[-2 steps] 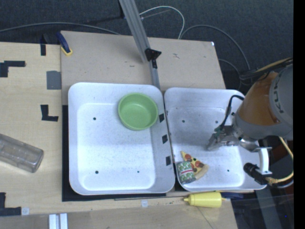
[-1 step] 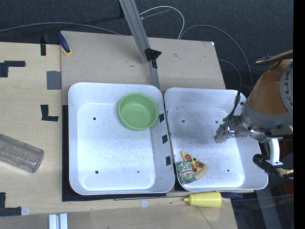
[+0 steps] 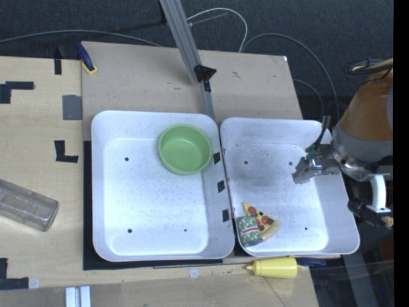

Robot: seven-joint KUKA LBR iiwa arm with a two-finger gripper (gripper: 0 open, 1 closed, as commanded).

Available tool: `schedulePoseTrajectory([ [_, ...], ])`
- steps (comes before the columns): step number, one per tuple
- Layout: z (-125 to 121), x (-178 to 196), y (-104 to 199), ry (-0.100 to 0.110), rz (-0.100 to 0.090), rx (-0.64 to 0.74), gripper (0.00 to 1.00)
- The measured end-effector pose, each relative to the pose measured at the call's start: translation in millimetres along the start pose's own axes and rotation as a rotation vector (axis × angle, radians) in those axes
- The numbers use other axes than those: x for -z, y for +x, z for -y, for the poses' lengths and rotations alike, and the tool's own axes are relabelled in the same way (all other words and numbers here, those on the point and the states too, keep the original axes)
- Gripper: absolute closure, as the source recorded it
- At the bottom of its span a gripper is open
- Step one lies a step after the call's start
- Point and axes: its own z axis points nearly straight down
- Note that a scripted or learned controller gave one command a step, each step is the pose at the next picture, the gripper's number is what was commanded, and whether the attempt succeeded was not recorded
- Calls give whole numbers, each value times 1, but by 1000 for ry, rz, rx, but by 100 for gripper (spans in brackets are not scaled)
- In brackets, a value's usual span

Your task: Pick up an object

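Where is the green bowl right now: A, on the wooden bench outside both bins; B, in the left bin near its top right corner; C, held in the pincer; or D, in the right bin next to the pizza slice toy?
B: the green bowl sits inside the left bin, up near its top right corner.

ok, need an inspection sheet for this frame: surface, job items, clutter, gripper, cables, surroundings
Surface: wooden bench bearing left bin and right bin, side by side.
Job's things: green bowl in the left bin's far right corner; pizza slice toy in the right bin's near left corner.
Clutter: yellow bottle lying in front of the right bin; clear plastic cup lying left of the bins.
Grippers: gripper over the right bin's right side, jaws state unclear, nothing seen held.
Cables: thin cables looping behind the bench.
Surroundings: dark carpet; grey pole.
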Motion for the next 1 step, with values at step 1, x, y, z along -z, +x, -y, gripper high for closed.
schedulePoseTrajectory([
  [1,-5,61,6,-3,1,0,100],
])
